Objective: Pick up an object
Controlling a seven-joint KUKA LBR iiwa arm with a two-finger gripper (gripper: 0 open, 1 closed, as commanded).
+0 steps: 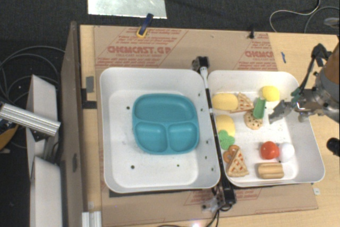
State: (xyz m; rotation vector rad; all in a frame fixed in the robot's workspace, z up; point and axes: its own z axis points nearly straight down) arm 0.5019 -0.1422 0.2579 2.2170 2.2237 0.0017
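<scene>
Fingers of the grey two-finger gripper [278, 112], spread and empty over the right white plastic bin [311, 142], could knock aside the upright green plastic stick [258, 107] just left, among crowded toy foods.

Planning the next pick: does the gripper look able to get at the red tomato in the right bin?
Probably yes. The gripper hovers over the right bin, and the red tomato lies uncovered just below it in the view, though a white egg touches one side, crowding a grasp there.
</scene>
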